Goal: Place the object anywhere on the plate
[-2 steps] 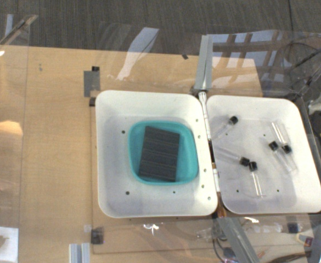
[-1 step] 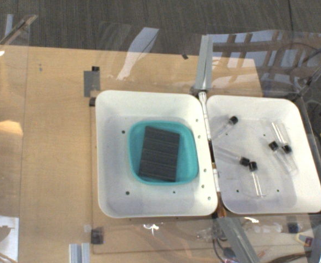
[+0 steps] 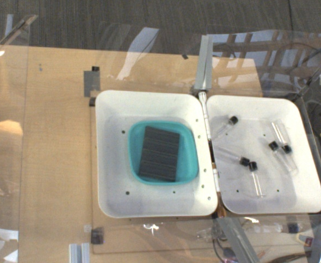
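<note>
Dark grey ribbed block (image 3: 159, 154) | lies flat on teal plate (image 3: 189, 163), left bin (image 3: 111, 163) | looks stiff, light, grooved top | best taken across its long edges | right bin (image 3: 308, 193): clear vials (image 3: 251, 174), black caps | task appears done.

A wooden worktop (image 3: 45, 163) carried two shallow white bins side by side. In the left bin (image 3: 112, 190) sat a teal plate (image 3: 189, 156), and a dark ribbed rectangular block (image 3: 159, 154) lay flat on its middle, slightly tilted. The right bin (image 3: 308, 196) held several clear tubes with black caps (image 3: 248, 164), scattered apart across its floor. A metal rail (image 3: 203, 64) ran up from between the bins.
</note>
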You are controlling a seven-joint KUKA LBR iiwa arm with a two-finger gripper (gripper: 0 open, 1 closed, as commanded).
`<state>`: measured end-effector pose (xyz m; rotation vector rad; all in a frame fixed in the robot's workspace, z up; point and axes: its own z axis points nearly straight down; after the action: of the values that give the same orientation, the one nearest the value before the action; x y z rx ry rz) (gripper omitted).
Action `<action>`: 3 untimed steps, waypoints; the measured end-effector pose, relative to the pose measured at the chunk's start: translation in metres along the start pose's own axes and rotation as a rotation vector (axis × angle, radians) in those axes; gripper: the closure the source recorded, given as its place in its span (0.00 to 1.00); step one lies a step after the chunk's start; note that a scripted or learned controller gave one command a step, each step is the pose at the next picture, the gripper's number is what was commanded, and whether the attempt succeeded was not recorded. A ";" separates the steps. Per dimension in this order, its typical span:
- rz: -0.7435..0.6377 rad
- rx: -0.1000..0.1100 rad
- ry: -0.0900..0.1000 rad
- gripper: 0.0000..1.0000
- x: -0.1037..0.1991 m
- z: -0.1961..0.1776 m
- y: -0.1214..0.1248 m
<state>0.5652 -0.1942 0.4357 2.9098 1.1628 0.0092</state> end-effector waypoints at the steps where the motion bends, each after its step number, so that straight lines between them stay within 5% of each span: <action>1: 0.078 0.001 0.000 0.00 -0.028 -0.001 -0.020; 2: 0.460 0.002 0.000 0.00 0.071 0.015 0.053; 3: 0.549 0.002 0.001 0.00 0.023 -0.001 0.036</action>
<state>0.6072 -0.2045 0.4367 3.1198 0.3307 0.0123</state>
